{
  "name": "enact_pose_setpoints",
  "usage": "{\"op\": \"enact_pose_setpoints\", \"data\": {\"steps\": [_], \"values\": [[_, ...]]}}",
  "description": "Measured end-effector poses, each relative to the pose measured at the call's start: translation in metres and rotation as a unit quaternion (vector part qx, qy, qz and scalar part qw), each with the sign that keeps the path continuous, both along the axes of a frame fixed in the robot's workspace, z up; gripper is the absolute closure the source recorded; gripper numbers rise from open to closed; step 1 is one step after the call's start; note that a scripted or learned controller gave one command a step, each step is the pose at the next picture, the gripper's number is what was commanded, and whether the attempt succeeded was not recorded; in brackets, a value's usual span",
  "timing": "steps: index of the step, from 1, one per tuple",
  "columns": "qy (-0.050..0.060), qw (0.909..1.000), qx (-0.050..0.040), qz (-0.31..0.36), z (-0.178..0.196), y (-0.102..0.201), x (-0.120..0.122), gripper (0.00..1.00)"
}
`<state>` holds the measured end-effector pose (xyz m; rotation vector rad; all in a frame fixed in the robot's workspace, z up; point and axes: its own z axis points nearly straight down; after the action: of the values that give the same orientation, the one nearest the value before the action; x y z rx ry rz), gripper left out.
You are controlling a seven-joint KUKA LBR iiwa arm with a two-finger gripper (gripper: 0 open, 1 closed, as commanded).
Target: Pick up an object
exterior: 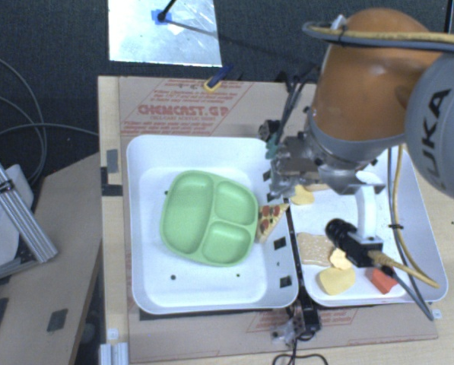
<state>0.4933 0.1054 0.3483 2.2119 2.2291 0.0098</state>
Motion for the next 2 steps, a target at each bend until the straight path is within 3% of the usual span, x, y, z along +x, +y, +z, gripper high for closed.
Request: {"op": "enact_pose_setpoints", "data": {"steps": [2], "values": [[0.001, 1.0, -0.0012, -0.001, 0.028, 0.0, 0.012, 1.0]]}}
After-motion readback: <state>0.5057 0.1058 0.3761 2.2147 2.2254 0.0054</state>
